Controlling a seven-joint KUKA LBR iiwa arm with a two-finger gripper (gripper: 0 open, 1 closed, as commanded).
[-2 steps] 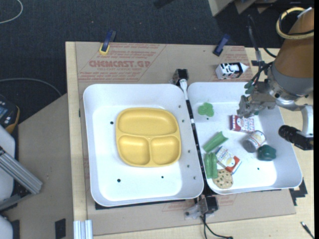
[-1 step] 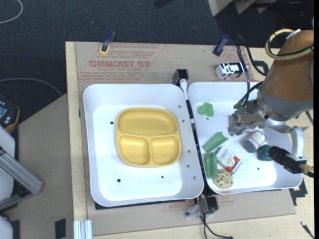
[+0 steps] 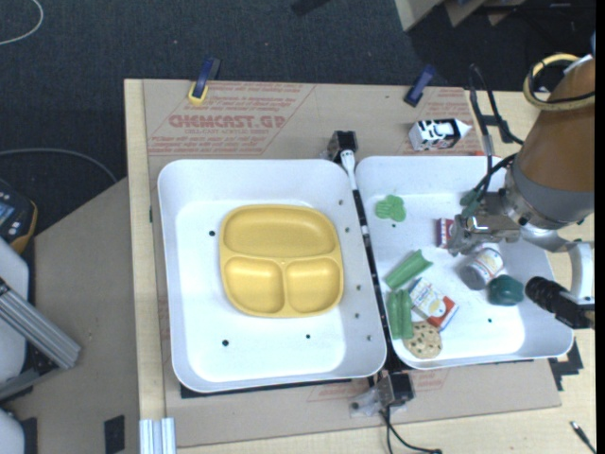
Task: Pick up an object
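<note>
Camera view | my pincer (image 3: 470, 235) hangs low at right of frame over the right bin (image 3: 378, 173) | finger state: cannot tell | nearest target: small round can (image 3: 482, 266) just below it | procedure: centre above the can, descend vertically, clear the dark green piece (image 3: 505, 290) beside it, close only once astride.

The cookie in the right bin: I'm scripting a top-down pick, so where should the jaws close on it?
The cookie lies flat near the right bin's near rim. Probably come straight down and pinch across its round edge, left to right in the view; the green pieces crowd its far-left side.
</note>
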